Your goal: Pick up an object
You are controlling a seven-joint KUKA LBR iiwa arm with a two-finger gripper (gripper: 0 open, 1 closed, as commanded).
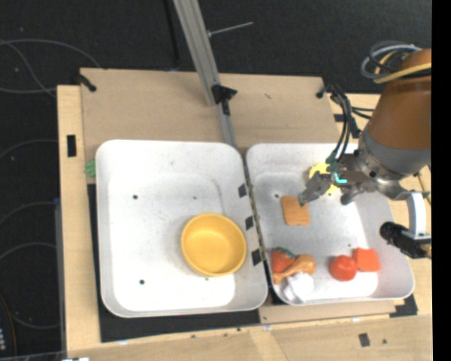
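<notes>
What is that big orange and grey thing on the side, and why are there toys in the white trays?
That is a robot arm. One camera above the bench looks down on it. At the arm's tip is a gripper, like a two-finger hand, hanging over the right tray just by a tan block. Nothing is between its fingers. That tray also has a red ball, an orange block and a small pile of toys. The left tray holds a yellow bowl. The robot's job is picking something up.

Arm reaches leftward, pincer (329,193) low (fingers splayed)
</notes>
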